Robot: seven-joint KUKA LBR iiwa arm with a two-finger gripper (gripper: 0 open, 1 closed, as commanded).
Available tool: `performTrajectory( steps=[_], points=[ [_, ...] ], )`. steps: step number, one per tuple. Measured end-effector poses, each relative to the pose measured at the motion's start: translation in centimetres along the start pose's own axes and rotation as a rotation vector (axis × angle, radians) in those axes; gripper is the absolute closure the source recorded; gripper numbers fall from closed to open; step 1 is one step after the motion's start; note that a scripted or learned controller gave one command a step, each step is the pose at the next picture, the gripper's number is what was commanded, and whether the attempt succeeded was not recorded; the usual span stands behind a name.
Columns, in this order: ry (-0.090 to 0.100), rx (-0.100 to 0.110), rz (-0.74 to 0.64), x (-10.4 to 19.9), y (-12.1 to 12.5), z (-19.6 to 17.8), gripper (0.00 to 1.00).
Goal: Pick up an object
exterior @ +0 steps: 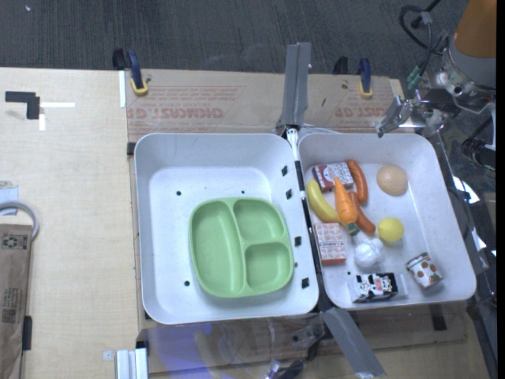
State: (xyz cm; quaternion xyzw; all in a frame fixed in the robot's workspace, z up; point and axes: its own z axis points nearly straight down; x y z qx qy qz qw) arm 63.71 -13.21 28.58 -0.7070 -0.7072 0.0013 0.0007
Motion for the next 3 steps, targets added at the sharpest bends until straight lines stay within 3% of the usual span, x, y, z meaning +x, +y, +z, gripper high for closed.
performTrajectory(
  steps=[1, 2, 3],
  points=[
    [0.000, 0.001, -0.017, 0.5, -1.3, 12.2, 0.00],
    [0.001, 0.000, -0.102, 1.4, -4.0, 19.5, 0.00],
    [-0.004, -0.012, -0.097, 1.0, -3.6, 18.0, 1.00]
  ],
)
